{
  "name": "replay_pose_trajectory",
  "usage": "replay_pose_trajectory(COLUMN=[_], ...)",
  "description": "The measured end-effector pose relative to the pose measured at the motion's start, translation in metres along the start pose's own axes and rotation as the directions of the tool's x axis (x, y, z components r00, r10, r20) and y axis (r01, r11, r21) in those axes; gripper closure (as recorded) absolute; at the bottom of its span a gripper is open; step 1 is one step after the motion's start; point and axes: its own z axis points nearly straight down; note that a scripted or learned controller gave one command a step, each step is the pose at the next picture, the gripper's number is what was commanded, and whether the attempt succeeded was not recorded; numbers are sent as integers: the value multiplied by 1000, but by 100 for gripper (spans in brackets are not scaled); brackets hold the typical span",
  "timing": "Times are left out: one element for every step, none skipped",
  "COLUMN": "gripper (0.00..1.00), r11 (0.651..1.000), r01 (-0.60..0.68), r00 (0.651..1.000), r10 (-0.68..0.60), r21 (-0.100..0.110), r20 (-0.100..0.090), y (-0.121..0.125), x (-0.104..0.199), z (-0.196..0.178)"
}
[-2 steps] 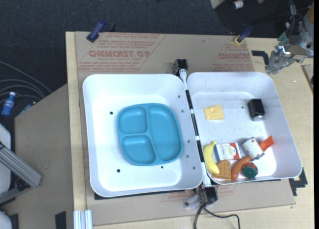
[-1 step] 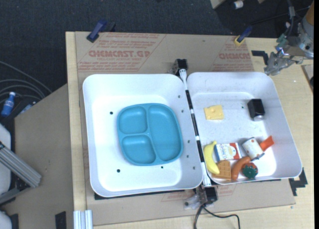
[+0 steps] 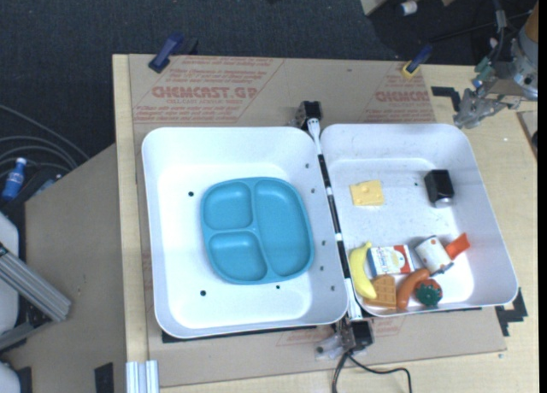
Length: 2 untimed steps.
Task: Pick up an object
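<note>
The gripper [image 3: 481, 102] sits way up at the top right, over the bench [image 3: 222, 84] outside both bins, and it's honestly hard to read: a metallic tangle partly cut off by the frame edge, so there's no telling how far open it is, and nothing can be made out in its grasp.

The left bin [image 3: 171, 297] has just one thing in it, a blue divided plate [image 3: 255, 230] with three compartments, lying flat around the middle.

The right bin [image 3: 487, 203] holds all the small stuff. A yellow cheese-like square [image 3: 367, 194] lies flat by itself toward the upper left of the bin, and a small black block [image 3: 438, 187] sits well apart from it toward the right wall. Down in the near corner there's a crowded pile: a banana [image 3: 360, 272] along the left, a small white and red carton [image 3: 390, 259] just beside it, a tan cracker-looking piece [image 3: 385, 290] touching the banana's lower end, and an orange carrot-ish thing [image 3: 414, 284] with a green bit [image 3: 429, 294] at its end. A white and orange can-like item [image 3: 433, 253] lies tilted right next to those, with an orange strip [image 3: 459, 244] poking out past it. The pile overlaps enough that the exact edges are tough to sort out.
</note>
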Motion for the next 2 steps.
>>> replay_pose_trajectory(gripper=[100,100], r11=[1000,1000], r01=[-1,0], r00=[1000,1000], r10=[1,0], r21=[4,-3], r20=[-2,1], y=[-1,0], x=[0,0], z=[27,-11])
